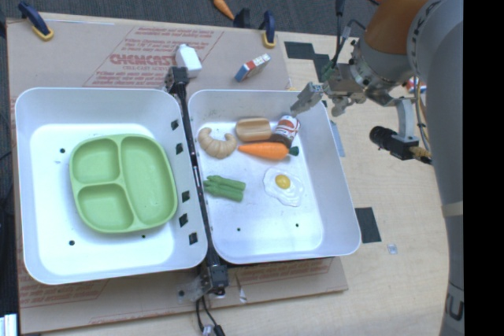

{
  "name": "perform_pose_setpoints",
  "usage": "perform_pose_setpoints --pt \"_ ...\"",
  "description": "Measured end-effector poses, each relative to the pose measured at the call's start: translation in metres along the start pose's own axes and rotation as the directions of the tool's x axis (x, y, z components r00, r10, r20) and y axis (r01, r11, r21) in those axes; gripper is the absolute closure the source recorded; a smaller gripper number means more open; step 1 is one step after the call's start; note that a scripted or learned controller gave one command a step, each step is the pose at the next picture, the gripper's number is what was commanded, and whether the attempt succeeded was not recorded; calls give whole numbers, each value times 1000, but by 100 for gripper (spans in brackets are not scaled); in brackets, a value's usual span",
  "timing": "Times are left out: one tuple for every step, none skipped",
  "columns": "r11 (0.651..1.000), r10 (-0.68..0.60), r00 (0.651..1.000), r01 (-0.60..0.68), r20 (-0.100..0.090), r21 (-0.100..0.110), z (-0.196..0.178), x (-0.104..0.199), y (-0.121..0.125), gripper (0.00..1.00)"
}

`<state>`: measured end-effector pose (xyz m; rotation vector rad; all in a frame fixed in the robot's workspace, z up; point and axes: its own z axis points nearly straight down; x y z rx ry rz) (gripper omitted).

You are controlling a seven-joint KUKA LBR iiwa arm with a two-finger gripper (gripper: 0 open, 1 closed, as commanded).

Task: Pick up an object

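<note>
Front rim of right bin [276, 256]: nearest the camera, white and shallow, with bare floor just behind it.
Fried egg [283, 185]: flat on the right bin's floor, right of centre, apart from the other food.
Green beans [225, 186]: a short bundle left of the egg, near the clips joining the two bins.
Carrot [265, 151]: on its side behind the egg, touching the bottle's base end.
Croissant [216, 142]: curled at the left of the cluster, just beside the bread roll.
Bread roll [253, 129]: behind the carrot, lying flat.
Small bottle [287, 127]: tipped over near the right bin's far right corner, closest item to the arm.
Green tray [123, 182]: three compartments, alone in the left bin [31, 193].
End effector [313, 97]: poised over the right bin's far right corner, above the bottle; nothing seen between the fingers; opening could not be told from this angle.
Likely reason for pose: probably lined up to descend on the bottle or a crowded neighbour.
Counter [370, 169]: cardboard-covered, with a small carton [251, 68] lying behind the bins.
Floor beyond: a stray toy carrot [223, 6].
</note>
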<state>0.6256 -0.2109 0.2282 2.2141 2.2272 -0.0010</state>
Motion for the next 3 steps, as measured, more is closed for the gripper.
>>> perform_pose_setpoints --pt "1000 0 1000 0 -5 5 137 1 -106 0" --pt "1000 -6 1000 6 -2 4 126 1 -105 100" --pt "1000 2 1000 -2 1 -1 -3 0 -147 100"
